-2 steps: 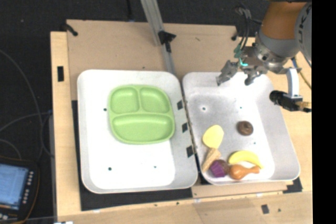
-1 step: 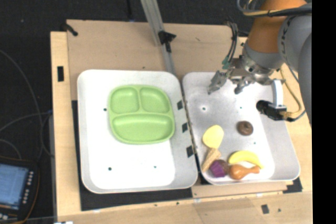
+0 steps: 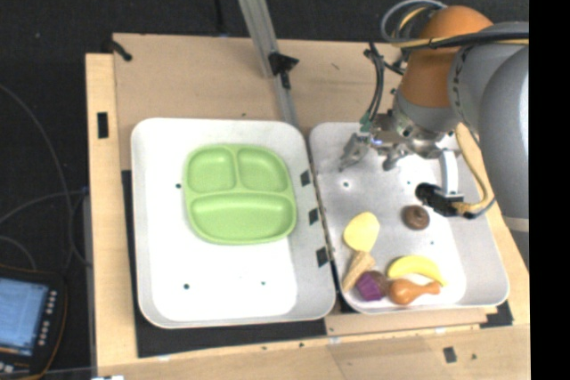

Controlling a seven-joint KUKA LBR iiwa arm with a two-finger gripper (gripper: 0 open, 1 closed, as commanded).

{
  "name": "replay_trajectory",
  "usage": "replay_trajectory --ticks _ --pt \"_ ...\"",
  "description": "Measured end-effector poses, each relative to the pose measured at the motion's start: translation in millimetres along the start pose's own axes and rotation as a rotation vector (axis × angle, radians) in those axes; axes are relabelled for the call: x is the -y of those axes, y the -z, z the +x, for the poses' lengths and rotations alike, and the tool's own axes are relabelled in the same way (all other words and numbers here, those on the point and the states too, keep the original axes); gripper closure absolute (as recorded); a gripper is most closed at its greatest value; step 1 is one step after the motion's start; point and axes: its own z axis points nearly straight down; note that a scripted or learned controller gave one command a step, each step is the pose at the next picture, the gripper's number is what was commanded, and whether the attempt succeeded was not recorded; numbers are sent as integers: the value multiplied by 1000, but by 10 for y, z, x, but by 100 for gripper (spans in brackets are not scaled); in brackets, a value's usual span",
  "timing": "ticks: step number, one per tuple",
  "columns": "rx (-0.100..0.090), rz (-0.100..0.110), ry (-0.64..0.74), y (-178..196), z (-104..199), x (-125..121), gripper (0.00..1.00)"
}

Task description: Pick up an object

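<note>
My gripper (image 3: 370,156) hangs over the back left part of the right bin (image 3: 472,236), its two fingers spread apart with nothing between them. The toy foods lie nearer the front of that bin: a pale yellow chip (image 3: 361,231), a tan cone (image 3: 356,267), a purple piece (image 3: 370,286), a yellow banana (image 3: 417,267), an orange-brown drumstick (image 3: 411,288) and a small brown round piece (image 3: 414,216). The gripper stands well behind the chip and to the left of the brown piece, touching none of them.
The left bin (image 3: 160,280) holds a green divided plate (image 3: 240,194). A metal pole (image 3: 258,22) slants up from between the bins at the back. A black cable fitting (image 3: 436,196) on the arm hangs just above the brown piece.
</note>
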Motion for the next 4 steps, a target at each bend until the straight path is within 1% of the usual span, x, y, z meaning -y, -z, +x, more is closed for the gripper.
replay_trajectory --ticks 1,2,3,4 --pt "1 -2 -4 -372 -12 2 0" --pt "1 -8 -5 -232 -24 -13 100" --pt "1 -12 -5 422 -61 -36 100" --pt "1 -10 0 877 -42 -24 100"
